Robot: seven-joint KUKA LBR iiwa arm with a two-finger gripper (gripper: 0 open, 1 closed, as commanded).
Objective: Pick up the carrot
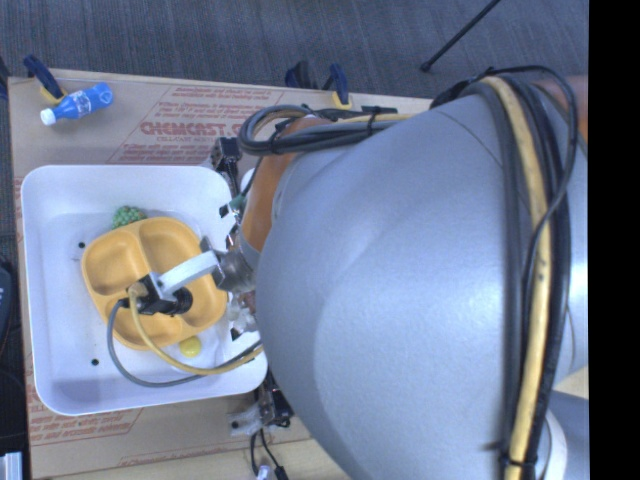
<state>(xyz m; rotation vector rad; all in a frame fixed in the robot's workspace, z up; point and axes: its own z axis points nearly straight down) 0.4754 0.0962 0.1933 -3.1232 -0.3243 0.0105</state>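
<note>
The big grey arm (pixel 420 298) is reaching over the shallow white left bin (pixel 40 268), its tool (pixel 237 271) hanging at a yellow divided plastic plate's (pixel 150 253) right edge. I cannot tell how far open the tool is, nor where the carrot is lying.

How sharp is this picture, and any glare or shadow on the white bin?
Camera view: the grey arm looms close and soft, with a broad sheen; the white bin is bright, faintly shaded at its lower-left corner; the yellow plate looks fairly sharp.
</note>
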